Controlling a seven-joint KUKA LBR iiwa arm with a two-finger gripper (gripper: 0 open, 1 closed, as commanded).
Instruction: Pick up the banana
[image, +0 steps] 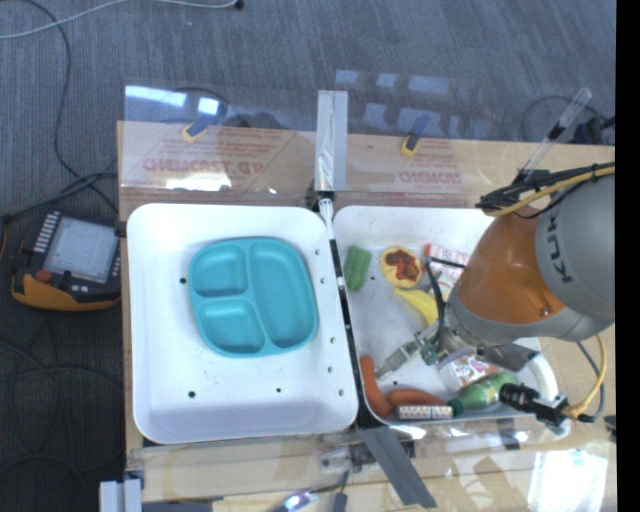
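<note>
The banana (421, 303) lies in the right bin (372, 330), near its middle. It is yellow and lies at a slant. Part of it is hidden under the arm (520, 275). Just past its far end sits a round yellow thing with red on top, like a small pizza (401, 265). Left of that is a green pepper (356, 267), close to the bin's left wall.

The claw (432, 347) hangs just near of the banana, low over the bin floor. I cannot tell if it is spread or pressed together. No thing shows between its tips.

At the near side of the right bin lie two hot dogs (372, 385) and a green bottle (480, 395) with a black cap.

The left bin (160, 320) holds a blue plate (253, 295) with three parts. Both bins sit side by side on the table (250, 160). On the floor far left is a black and orange pad (70, 260) with a screen.
</note>
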